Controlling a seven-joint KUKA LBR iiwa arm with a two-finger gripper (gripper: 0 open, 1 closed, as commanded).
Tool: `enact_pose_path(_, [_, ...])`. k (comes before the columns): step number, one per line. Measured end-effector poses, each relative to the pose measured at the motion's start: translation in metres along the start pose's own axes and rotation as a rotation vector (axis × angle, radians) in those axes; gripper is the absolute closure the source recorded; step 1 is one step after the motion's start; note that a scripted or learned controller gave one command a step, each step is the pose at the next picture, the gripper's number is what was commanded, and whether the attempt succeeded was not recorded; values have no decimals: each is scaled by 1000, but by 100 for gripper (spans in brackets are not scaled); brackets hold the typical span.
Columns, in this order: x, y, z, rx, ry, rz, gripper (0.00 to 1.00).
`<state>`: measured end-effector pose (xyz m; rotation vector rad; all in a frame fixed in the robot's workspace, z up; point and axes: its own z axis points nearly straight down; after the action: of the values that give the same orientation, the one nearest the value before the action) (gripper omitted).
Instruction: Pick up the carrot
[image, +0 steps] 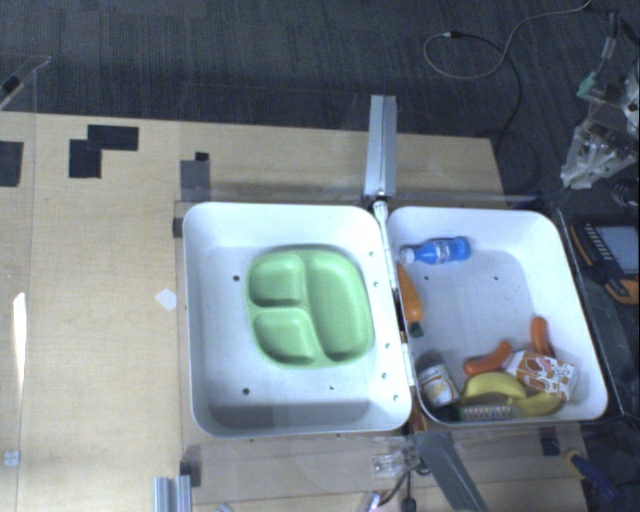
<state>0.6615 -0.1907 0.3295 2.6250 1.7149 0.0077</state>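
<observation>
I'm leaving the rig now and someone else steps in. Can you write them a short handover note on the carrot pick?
Gripper: up at the far right, off the bins, holding nothing that I can see.
Carrot: lies in the right bin, along its left wall beside the divider, below the blue bottle.
Other items are piled in that bin's near corner: banana, can, a carton.
Left bin holds a green tray.
Done: nothing yet.
Left: reach in, grasp the carrot, lift it.
</observation>
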Motion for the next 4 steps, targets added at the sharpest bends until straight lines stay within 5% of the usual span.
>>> enact_pose_path(1, [49,-35,102,6,-1,416,100])
enact_pose_path(2, [14,-68,127,6,0,74,100])
enact_pose_path(3, [-3,-17,242,1,1,196,100])
enact_pose_path(4, [9,5,242,2,1,532,100])
